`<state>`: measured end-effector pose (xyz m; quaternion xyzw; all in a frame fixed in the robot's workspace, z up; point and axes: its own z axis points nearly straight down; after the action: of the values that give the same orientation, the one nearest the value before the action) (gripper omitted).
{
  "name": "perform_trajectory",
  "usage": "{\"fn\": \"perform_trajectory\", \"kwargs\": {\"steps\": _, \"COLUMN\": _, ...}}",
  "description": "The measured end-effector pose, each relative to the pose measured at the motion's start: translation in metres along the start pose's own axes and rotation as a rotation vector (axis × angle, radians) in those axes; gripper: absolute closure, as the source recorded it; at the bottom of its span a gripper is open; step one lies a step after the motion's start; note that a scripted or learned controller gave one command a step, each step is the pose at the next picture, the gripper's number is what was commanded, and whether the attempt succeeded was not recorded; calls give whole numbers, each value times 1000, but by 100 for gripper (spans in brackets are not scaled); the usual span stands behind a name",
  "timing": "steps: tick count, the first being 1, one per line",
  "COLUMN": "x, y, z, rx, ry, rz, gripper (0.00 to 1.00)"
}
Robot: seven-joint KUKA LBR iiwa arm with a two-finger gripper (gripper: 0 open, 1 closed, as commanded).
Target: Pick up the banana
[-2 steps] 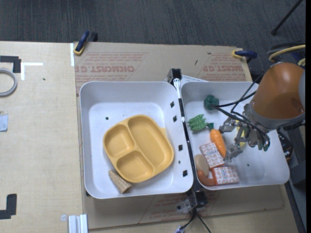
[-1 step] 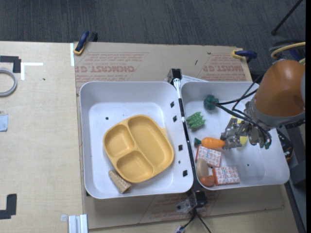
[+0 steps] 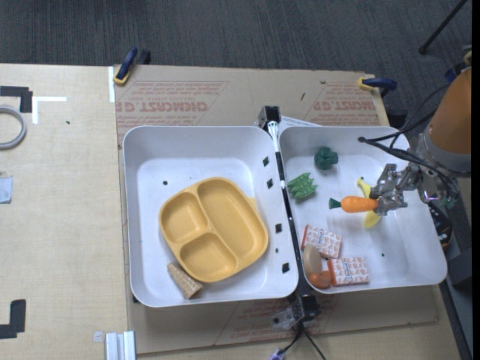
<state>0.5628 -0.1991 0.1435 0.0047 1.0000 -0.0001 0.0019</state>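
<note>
A: In the right bin, the gripper hangs low over the banana, its tips at the carrot lying across that banana.

B: Jaw state?

A: Cannot tell; the fingers merge with the toys beneath, and no grasp shows.

B: Other items, placed from the banana?

A: Dark green piece up-left of it, lighter green piece to its left, two red-and-white cartons below-left beside a tan and red food item.

B: Surface and room?

A: Bins sit on printed cardboard, blue clamps at its far corners. Left bin holds a yellow divided plate, a bread piece at its near edge. Pale bench; dark carpet beyond.
</note>
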Motion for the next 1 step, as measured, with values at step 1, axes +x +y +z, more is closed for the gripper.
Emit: {"fn": "perform_trajectory", "kwargs": {"steps": 1, "x": 0, "y": 0, "z": 0, "rx": 0, "ry": 0, "rz": 0, "gripper": 0}}
